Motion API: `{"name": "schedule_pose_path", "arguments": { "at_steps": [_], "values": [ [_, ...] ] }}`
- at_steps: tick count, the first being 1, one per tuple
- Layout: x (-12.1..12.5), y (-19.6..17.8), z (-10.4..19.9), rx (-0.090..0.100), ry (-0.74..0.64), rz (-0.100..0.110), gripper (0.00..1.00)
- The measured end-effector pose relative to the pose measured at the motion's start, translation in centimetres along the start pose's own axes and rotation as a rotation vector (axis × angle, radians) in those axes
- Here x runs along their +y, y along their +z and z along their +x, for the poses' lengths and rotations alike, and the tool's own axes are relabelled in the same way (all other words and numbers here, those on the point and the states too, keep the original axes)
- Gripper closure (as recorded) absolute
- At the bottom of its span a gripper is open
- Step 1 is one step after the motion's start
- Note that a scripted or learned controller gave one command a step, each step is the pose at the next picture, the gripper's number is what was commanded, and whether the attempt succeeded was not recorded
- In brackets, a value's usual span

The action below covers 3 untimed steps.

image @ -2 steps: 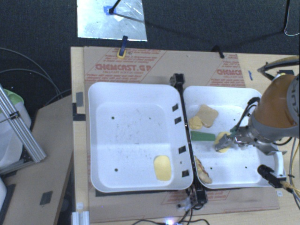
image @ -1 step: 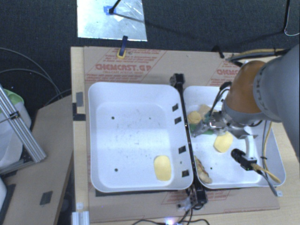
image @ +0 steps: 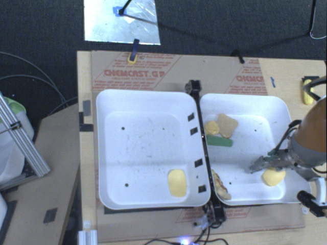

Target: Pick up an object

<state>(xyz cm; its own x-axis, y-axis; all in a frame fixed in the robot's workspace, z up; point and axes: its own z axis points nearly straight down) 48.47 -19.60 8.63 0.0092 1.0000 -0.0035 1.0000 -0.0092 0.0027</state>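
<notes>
Camera view: arm (image: 311, 137) cut off at right, tool (image: 261, 165) state unclear; yellow object (image: 274, 177) partly hidden beneath.

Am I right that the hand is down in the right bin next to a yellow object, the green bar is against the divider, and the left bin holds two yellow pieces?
Not quite: the camera view shows one yellow piece in the left bin, near its front right corner. The rest holds: the hand is in the right bin beside a yellow object, and the green bar lies by the divider.
</notes>
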Motion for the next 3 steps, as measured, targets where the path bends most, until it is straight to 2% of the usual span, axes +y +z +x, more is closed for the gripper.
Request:
{"name": "schedule_pose_path", "arguments": {
  "at_steps": [1,2,3],
  "values": [
    [6.0,0.1,-1.0,0.0,-0.014,-0.005,0.0],
    [-0.1,0.2,-1.1,0.004,-0.007,0.006,0.0],
    [8.2,0.1,-0.4,0.001,-0.018,-0.007,0.0]
  ]
}}
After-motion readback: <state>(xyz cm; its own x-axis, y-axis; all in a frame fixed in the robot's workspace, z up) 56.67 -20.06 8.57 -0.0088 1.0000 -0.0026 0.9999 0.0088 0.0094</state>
